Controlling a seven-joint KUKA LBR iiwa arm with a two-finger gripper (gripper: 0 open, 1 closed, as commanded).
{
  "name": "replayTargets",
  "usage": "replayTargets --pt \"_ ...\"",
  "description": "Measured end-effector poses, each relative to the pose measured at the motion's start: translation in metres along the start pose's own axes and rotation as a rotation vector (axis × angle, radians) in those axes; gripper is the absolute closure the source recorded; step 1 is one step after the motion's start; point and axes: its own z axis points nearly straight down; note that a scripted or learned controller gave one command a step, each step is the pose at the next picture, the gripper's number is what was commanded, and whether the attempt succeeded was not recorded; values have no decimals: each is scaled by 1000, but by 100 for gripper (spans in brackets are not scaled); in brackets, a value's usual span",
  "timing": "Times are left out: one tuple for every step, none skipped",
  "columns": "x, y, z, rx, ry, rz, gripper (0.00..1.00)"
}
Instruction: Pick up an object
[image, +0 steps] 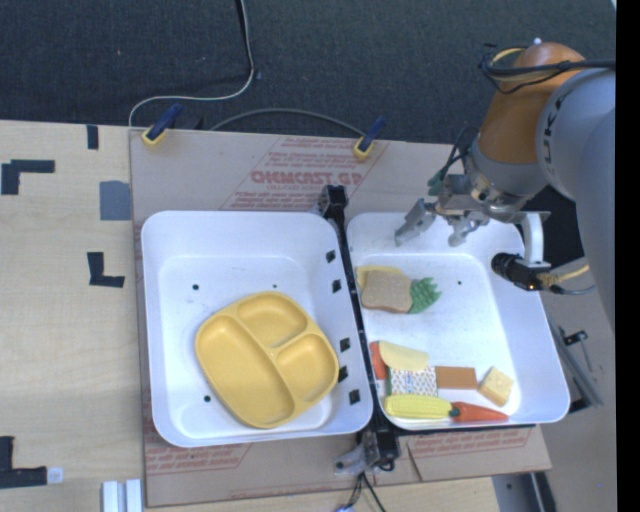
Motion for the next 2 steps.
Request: replayTargets --pt "13 -4 109 -5 -2 2 0" --pt "8 26 109 -3 0 -2 0"
